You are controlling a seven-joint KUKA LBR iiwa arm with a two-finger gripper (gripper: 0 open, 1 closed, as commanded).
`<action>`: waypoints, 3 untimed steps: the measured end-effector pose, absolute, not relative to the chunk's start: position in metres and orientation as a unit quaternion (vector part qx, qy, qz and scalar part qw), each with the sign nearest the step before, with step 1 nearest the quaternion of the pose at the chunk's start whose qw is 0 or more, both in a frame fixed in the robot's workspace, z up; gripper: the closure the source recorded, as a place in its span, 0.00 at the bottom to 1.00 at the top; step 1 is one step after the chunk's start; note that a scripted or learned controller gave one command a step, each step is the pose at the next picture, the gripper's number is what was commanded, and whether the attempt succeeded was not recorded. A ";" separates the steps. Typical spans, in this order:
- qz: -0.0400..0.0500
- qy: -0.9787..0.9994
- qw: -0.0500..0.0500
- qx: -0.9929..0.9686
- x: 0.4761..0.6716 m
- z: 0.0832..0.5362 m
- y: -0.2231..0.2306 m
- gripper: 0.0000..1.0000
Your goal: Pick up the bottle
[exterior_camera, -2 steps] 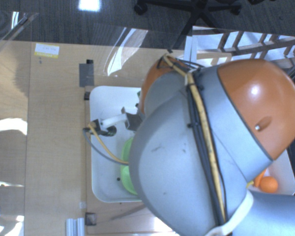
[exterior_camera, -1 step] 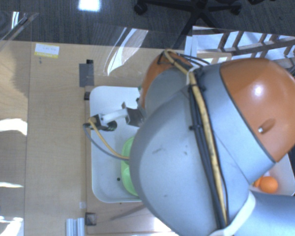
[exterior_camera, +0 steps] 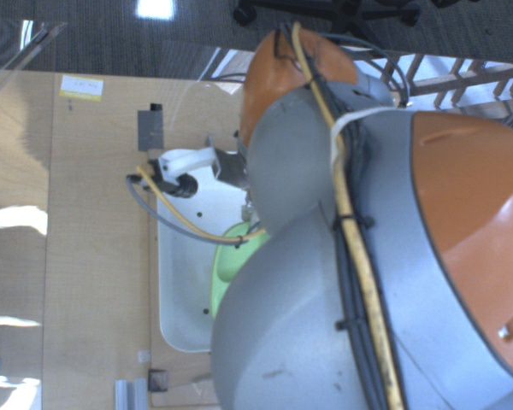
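Observation:
The grey and orange arm covers most of the camera view and hides nearly all of both bins. Its wrist and gripper body reach down over the far end of the white bin. A light green object lies in that bin just under the arm, with only its left part showing. I cannot tell whether it is the bottle. Nothing shows between the gripper and the green object that tells me they touch.
Bare wooden bench lies left of the bin. A small grey block stands on the bench beyond the bin's far corner. A metal bracket sits at the bin's near corner. A chair base stands on the floor behind.

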State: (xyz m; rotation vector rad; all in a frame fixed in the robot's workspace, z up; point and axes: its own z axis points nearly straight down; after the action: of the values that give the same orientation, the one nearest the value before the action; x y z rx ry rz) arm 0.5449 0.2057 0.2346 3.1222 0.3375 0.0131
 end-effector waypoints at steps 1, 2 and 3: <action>0.004 0.102 0.001 0.995 0.603 0.255 0.166 1.00; 0.002 0.104 0.001 0.995 0.584 0.283 0.101 1.00; 0.002 0.116 0.001 0.993 0.662 0.266 0.131 1.00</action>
State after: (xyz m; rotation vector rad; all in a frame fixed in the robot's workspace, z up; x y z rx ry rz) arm 0.6617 0.1310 0.2665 3.1174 0.3654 0.0076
